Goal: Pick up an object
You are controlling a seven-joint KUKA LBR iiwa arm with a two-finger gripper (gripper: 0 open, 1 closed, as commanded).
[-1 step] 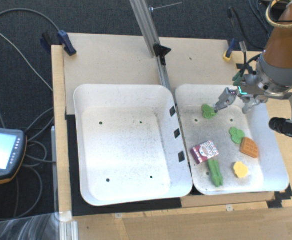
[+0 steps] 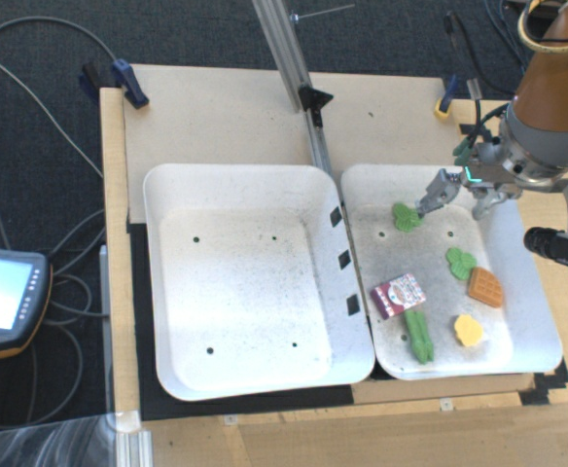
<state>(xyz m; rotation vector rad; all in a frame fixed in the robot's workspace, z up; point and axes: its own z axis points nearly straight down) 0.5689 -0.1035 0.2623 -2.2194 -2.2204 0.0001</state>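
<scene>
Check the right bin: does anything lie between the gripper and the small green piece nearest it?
Nothing visible does. The gripper sits just up-right of the green piece, with bare bin floor around; the other toys lie lower in the bin.

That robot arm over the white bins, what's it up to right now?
The arm reaches into the right bin from the right, its gripper low beside a small green piece near the bin's back. Nothing looks lifted yet. A pink box, a long green toy, a waffle-like piece and a yellow piece lie nearer the front.
</scene>
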